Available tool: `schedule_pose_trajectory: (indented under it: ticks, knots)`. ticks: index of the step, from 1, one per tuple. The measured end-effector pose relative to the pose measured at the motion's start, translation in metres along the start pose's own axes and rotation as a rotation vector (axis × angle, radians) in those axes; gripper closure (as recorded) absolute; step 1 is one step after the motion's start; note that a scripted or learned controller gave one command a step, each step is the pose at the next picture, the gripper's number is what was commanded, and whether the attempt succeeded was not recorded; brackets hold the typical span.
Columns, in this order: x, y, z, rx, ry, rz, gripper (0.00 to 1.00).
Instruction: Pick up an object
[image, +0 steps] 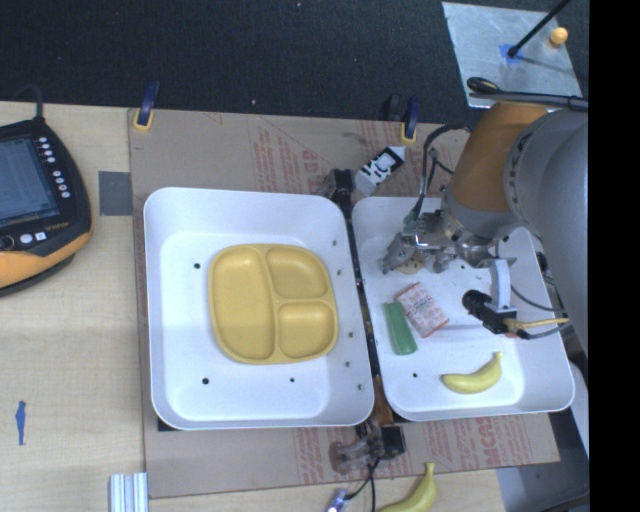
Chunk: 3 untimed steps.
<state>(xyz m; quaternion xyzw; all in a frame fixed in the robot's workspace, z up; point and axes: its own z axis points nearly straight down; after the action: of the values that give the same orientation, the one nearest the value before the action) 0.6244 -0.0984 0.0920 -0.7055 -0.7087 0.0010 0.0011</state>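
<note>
Hanging over the right bin (540, 396), the gripper (412, 256) may be spread or pressed together; that cannot be told. The pink packet (422, 308) lies near it at 6 o'clock, beside a green bar (401, 328).

The gripper (412, 252) over the right bin (520, 385)
It hangs at the bin's far end; nearer lie a packet (423, 308), a green block (401, 327) and a banana (474, 376) (a yellow divided plate (272, 302) sits in the left bin (160, 300)).

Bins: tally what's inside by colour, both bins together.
Yellow: 2 (divided plate, banana)
Green: 1 (block)
Pink and white: 1 (packet)
Total: 4
</note>
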Motion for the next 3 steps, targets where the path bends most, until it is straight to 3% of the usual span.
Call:
schedule_pose_trajectory:
  ticks: [1,3]
  knots:
    - [-0.02,0.032,0.0,0.0,0.0,-0.001,0.0]
    - [-0.032,0.032,0.0,-0.002,0.0,0.002,0.0]
